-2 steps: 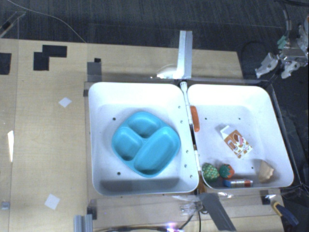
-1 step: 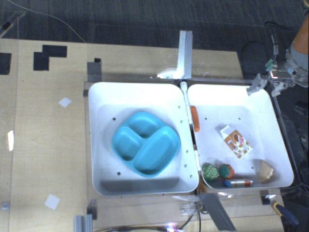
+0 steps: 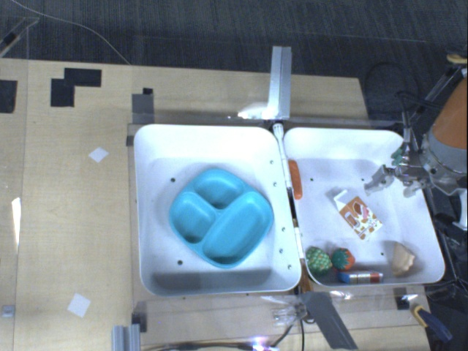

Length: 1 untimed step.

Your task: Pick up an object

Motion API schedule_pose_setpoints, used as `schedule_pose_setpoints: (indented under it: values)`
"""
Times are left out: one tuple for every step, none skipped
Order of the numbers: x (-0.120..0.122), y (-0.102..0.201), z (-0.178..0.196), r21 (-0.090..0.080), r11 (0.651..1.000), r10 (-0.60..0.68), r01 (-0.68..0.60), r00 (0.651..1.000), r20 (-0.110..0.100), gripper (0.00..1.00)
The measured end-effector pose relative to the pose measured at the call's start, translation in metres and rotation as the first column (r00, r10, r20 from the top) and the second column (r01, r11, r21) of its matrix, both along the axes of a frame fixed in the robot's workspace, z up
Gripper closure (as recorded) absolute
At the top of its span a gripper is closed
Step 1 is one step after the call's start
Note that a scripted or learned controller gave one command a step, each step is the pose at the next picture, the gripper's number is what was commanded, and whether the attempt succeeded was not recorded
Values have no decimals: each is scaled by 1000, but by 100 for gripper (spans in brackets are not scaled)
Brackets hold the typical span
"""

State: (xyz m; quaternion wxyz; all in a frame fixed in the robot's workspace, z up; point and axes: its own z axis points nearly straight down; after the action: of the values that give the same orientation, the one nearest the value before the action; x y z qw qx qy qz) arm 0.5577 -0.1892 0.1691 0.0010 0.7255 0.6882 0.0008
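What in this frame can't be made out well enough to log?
- Gripper, camera view: small and blurred, so open or shut is unclear.
- Arm: cut off by the right edge.
- Small card in the right bin: its print is too small to read.
- Beige lump: too blurred to identify.

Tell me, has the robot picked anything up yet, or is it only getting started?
Only getting started, it seems. Nothing looks done: the card, carrot, marker, two small balls and beige lump all lie on the right bin's floor. In hand: the gripper sits over that bin's far right corner, with nothing visible in it. Left: going down on one item, gripping and lifting it.
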Motion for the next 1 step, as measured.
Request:
schedule_pose_setpoints:
  values:
    - [-12,40,-66,0,997,-72,72,997,3,0]
